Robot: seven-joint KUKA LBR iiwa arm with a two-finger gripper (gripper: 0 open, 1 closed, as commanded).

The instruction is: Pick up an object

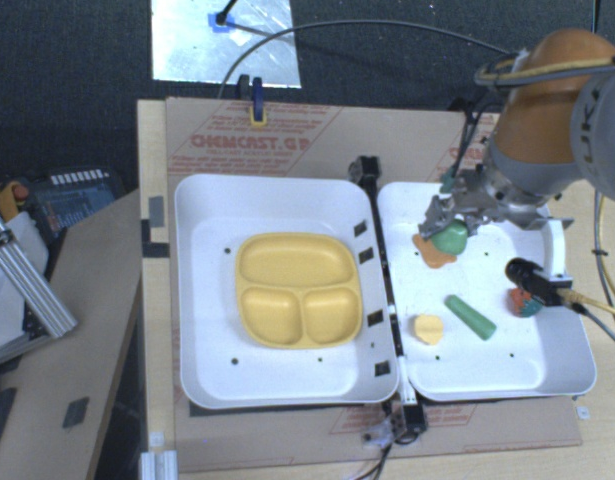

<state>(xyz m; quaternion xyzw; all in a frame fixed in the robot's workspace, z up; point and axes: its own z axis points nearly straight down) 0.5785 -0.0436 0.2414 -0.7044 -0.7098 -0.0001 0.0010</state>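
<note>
yellow tray (297,298) — white bins (212,368)

Light is bright and even, falling from above. The two white bins (287,193) sit near overexposure, their walls losing detail. A foil sheet (224,25) in the upper left of the frame glares in patches. Shadows are soft and short, hugging the yellow tray (297,288). The whole frame is slightly soft and grainy, and the dark background at the top is noisy.
</note>
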